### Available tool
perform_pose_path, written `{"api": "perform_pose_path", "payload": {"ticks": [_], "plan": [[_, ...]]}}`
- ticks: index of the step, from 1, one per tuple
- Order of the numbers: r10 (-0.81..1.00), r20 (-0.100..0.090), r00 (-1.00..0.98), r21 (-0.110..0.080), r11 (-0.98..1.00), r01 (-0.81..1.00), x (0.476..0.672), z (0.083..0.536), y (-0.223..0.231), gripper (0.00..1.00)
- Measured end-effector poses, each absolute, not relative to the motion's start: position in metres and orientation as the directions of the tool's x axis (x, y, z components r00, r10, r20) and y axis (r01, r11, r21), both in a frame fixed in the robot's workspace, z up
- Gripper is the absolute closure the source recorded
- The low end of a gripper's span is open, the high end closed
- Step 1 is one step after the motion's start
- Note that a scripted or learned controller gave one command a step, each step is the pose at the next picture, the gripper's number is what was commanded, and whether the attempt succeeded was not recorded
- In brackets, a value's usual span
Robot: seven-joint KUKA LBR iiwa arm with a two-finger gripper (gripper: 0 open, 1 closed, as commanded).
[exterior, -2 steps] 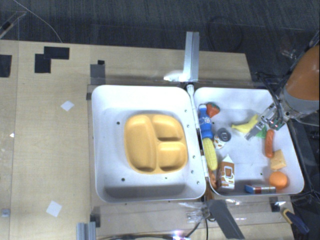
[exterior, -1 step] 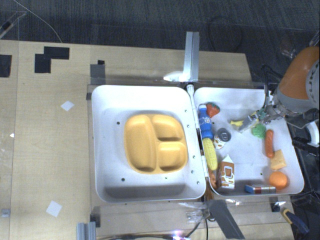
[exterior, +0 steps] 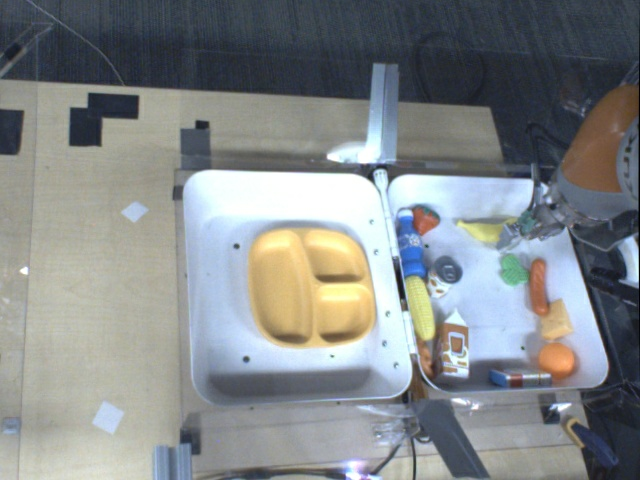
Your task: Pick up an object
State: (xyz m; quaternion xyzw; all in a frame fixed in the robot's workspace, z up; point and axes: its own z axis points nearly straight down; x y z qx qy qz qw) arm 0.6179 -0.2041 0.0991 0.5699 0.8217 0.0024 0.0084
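Gripper low over the banana, right bin crowded.

Nearest the camera lie the marker [exterior: 520, 378], orange [exterior: 558, 360] and carton [exterior: 453, 348]; further up come the corn [exterior: 421, 311], sausage [exterior: 540, 286] and green toy [exterior: 513, 270]; furthest sits the banana [exterior: 482, 231], long axis roughly across the view, tip pointing left towards the strawberry [exterior: 426, 219]. The gripper [exterior: 532, 223] hovers at the banana's right end; whether it is wide or narrow I cannot tell. The likely failure: closing on the tapered end lets the curved fruit slip out, or catches the green toy just below. The yellow tray [exterior: 308, 286] fills the left bin [exterior: 215, 298].
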Motion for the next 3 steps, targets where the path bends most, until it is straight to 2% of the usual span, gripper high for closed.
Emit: {"api": "perform_pose_path", "payload": {"ticks": [1, 2, 3], "plan": [[0.936, -0.011, -0.351, 0.013, 0.351, 0.936, 0.618, 0.099, -0.204, 0.00], [0.982, 0.002, -0.187, -0.010, 0.187, 0.982, 0.667, 0.085, -0.159, 0.00], [0.980, -0.001, -0.197, -0.012, 0.197, 0.980, 0.668, 0.093, -0.158, 1.00]]}}
